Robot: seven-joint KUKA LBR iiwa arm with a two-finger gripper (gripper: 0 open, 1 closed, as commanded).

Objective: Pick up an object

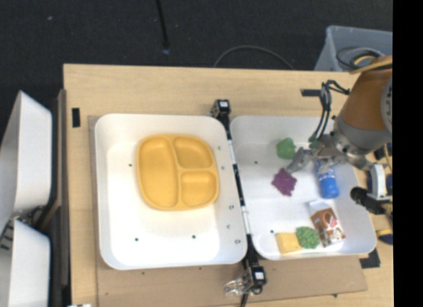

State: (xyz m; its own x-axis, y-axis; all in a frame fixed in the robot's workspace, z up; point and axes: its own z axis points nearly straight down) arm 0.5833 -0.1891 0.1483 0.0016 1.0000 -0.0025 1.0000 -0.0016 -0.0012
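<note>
Camera view: looked down on wooden table (145, 87) with 2 white bins side by side. Left bin (119, 233) held yellow 3-compartment tray (177, 171), roughly centred. Right bin (261, 140) held the loose objects: green block (285, 147) toward the far side, purple piece (284, 181) just below it, blue bottle (328, 184) to the right of the purple piece, brown packet (327, 225) nearer the front, yellow block (287, 242) and green knobbly piece (307, 237) touching at the front edge. Arm (365, 110) reached in from the right, orange band visible. Gripper (316, 159) sat low over right bin, between green block and blue bottle, just above the bottle. Fingers looked spread apart, nothing visible between them. No object lifted; all rested on bin floor.
</note>
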